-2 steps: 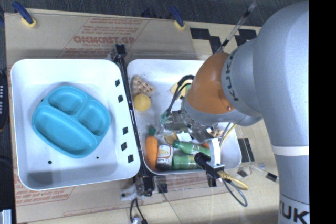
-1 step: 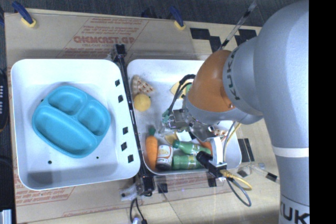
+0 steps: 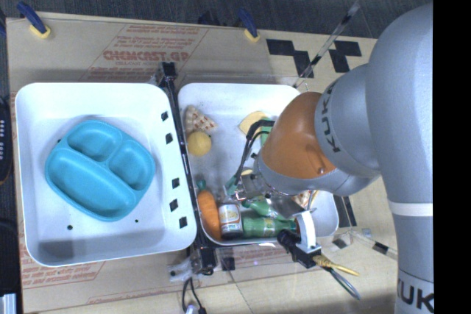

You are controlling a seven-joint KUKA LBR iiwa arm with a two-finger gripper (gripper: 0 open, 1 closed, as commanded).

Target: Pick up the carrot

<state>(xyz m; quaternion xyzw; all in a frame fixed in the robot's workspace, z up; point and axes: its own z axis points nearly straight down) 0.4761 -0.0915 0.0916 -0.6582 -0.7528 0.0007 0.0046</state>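
Note:
The orange carrot point(image 3: 208, 211) lies in the right bin point(image 3: 221, 95), against its front left corner. A green bottle point(image 3: 257, 225) with a pale label lies right beside it, along the front wall. My gripper point(image 3: 248, 193) hangs low over the bin's middle, just right of and above the carrot, mostly hidden under the orange wrist band. I see nothing clearly held in it.
A yellow lemon point(image 3: 199, 143) and a tan ridged item point(image 3: 197, 118) sit at the right bin's left side. A yellow object point(image 3: 253, 121) peeks out behind the wrist. The left bin point(image 3: 44, 232) holds a blue divided plate point(image 3: 100, 168).

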